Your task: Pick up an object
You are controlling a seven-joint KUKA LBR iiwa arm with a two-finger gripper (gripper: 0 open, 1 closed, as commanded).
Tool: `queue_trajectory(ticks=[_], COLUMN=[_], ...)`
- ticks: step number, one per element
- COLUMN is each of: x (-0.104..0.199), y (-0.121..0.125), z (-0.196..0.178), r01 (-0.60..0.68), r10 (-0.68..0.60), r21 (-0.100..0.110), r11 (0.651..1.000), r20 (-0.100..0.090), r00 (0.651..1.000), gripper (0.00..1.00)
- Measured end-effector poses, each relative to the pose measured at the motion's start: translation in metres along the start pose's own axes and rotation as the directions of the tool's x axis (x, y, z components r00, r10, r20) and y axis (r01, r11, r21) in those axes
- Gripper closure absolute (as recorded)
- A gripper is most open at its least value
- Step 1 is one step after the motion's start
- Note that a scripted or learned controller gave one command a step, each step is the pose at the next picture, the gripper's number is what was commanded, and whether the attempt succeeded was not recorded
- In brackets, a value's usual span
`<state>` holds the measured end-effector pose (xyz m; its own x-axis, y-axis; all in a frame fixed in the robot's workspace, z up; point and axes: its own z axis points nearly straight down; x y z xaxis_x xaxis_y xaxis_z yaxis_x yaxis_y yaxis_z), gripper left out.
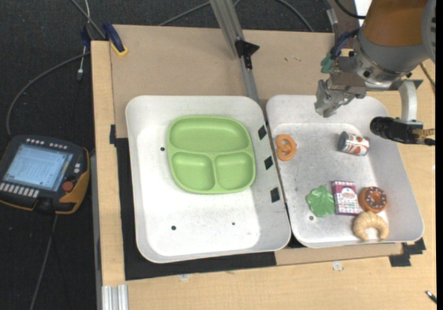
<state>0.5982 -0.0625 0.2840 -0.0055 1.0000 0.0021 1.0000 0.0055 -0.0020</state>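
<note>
Grey metal claw [332,102] hangs over right white bin [408,184], holding nothing; can't tell how open. Go straight down onto small red-white can [354,143], w/ care.

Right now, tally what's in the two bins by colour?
Green: 2, the divided plate in the left bin and the leafy piece in the right bin
Orange: 1, pretzel
Tan: 1, croissant
Brown: 1, donut
Pink: 1, small carton
White and red: 1, can
Total: 7
</note>
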Motion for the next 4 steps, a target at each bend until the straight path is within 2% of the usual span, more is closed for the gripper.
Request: queue_trajectory(ticks=[1, 2, 3, 4], x=[0.045, 0.095, 0.147, 0.143], y=[-0.013, -0.017, -0.042, -0.041], z=[0.006, 0.031, 0.042, 0.042], r01=[0.000, 0.000, 0.001, -0.005], r10=[0.000, 0.000, -0.001, 0.005], r21=[0.001, 0.002, 0.003, 0.001], r11=[1.000, 1.000, 1.000, 1.000], r20=[0.000, 0.000, -0.001, 0.001], r00=[1.000, 1.000, 1.000, 1.000], gripper=[1.00, 1.00, 1.00, 0.00])
